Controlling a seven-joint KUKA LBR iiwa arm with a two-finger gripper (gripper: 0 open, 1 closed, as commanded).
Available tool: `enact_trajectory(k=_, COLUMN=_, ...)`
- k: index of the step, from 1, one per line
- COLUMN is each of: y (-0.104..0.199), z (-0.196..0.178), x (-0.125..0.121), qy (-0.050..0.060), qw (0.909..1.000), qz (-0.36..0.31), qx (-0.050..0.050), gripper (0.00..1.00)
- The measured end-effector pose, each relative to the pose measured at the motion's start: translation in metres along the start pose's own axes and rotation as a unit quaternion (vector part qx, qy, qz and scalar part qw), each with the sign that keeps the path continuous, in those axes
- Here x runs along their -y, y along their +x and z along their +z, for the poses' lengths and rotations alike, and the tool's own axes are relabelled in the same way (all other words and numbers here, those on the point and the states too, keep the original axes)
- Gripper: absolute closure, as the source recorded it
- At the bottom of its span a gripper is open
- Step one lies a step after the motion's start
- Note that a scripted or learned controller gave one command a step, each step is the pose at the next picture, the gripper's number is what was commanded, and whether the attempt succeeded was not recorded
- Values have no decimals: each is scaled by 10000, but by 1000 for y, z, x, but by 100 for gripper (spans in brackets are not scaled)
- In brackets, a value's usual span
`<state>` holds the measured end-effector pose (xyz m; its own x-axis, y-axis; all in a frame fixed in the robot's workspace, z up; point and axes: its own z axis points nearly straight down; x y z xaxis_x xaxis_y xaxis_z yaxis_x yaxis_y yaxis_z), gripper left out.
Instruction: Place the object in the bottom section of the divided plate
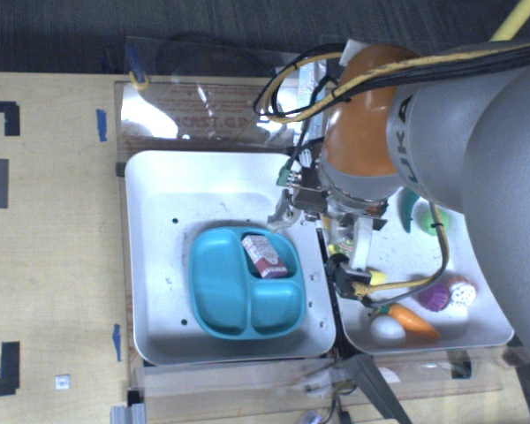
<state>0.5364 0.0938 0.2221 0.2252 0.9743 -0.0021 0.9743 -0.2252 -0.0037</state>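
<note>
Two white bins are seen side by side on the bench. The left bin [159, 193] fills the middle of the frame, and a blue divided plate [225, 299] lies in its lower centre. A small red-and-white packet [265, 256] rests in the plate's upper right compartment, tilted, its top end near the plate's rim. The large compartment on the plate's left side and the smaller one at its lower right show only bare blue.

The arm [442, 122] enters from the right and covers the upper right of the frame; its orange band [367, 104] is seen above the wrist, with yellow and black cables looped over it. The gripper [322, 237] hangs over the boundary between the two bins, just right of the plate's upper right edge. Whether it is open or closed cannot be told, as the wrist hides it. Nothing is seen held.

In the right bin [477, 325], at the lower right of the frame, a carrot [411, 319], a white egg [387, 329], a purple item [435, 299] and a white spotted ball [460, 295] are clustered close together. A teal item [409, 210] lies above them, partly hidden by the arm.
</note>
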Motion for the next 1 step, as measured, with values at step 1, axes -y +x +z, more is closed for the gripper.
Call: enact_trajectory(k=1, y=-42, z=-116, x=-15, qy=-23, qw=10000, qz=88, qx=-10, gripper=0)
